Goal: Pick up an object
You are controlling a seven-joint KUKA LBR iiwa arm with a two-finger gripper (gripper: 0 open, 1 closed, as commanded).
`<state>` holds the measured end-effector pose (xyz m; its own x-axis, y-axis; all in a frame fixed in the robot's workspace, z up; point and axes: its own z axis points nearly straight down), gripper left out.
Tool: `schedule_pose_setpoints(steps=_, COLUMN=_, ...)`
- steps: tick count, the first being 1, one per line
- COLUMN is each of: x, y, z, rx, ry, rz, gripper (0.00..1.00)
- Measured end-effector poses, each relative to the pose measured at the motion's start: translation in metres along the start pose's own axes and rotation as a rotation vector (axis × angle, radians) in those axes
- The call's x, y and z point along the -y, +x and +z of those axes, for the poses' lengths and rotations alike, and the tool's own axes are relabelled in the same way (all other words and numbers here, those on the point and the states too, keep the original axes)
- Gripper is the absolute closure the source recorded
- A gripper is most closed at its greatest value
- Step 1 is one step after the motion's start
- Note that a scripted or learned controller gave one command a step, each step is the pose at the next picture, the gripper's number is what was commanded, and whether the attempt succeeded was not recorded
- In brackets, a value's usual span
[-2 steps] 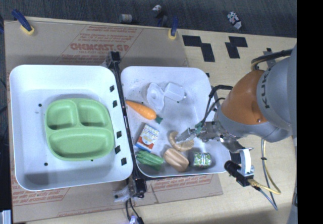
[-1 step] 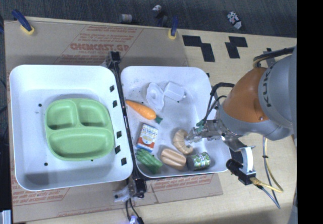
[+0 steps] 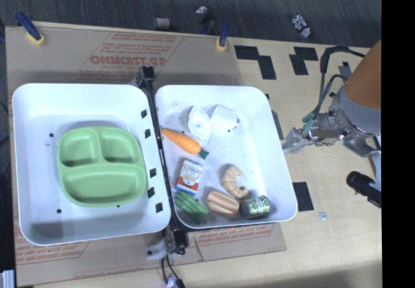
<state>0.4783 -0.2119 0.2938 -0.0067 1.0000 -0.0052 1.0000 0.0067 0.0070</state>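
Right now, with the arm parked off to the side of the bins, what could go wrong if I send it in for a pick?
1. The end effector sits outside the right white bin, so a low approach could clip the rim.
2. The tan bread roll, the green can and the croissant-shaped pastry crowd one corner; a grasp may nudge neighbours.
3. The orange carrot lies near the bin's wall, leaving little finger room.

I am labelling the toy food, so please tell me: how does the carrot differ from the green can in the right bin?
The carrot is orange, long and tapered; the green can is short and stubby. The carrot lies near the bin's left wall, mid-bin; the can sits in the near right corner beside a bread roll. Both lie in the right bin, apart from the tool.
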Motion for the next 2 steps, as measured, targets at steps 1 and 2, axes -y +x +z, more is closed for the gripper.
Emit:
schedule_pose_setpoints(steps=1, x=-0.005, y=0.044, z=0.097, rx=-0.007, ry=0.010, rz=0.000, gripper=1.00)
schedule_pose_setpoints(steps=2, x=0.003, y=0.001, z=0.092, rx=-0.005, ry=0.008, rz=0.003, gripper=1.00)
